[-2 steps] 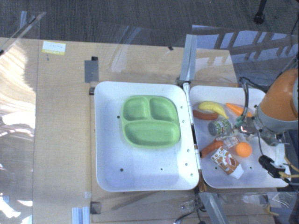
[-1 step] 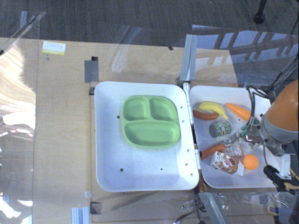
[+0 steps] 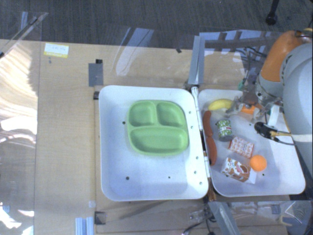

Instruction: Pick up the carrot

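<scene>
jaws (image 3: 248, 105) low over carrot (image 3: 248, 109); grip possibly closed, unclear

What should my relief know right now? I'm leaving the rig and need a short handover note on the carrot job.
Hand: low over the far end of the right bin, right at the carrot; I can't tell its state, so no grasp is confirmed.
Carrot: in the right bin's far end, beside the banana, partly hidden by the hand.
Done: arm has reached the carrot.
Left: confirm the grip and lift.
</scene>
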`<state>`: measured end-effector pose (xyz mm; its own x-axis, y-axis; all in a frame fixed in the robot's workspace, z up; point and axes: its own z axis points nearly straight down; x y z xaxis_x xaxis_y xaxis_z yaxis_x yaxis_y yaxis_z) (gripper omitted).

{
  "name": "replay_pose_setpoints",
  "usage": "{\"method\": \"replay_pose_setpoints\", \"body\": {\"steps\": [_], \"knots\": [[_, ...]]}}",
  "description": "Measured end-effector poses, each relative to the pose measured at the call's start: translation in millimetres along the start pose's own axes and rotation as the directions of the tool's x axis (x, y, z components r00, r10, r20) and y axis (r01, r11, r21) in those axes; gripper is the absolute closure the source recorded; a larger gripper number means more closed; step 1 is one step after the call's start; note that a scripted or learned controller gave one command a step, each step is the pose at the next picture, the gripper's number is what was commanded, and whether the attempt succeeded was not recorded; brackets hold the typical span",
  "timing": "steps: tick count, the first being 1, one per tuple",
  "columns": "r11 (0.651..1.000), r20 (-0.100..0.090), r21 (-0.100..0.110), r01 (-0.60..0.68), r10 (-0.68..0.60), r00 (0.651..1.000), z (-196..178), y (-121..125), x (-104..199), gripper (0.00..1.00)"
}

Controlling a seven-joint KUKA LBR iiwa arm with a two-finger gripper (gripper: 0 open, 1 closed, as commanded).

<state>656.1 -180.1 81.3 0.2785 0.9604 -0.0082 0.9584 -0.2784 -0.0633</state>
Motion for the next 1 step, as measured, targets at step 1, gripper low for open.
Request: {"method": "replay_pose_setpoints", "body": {"steps": [1], "knots": [[1.0, 0.006, -0.026, 0.004, -0.003, 1.0, -12.0, 3.8, 1.0, 1.0]]}}
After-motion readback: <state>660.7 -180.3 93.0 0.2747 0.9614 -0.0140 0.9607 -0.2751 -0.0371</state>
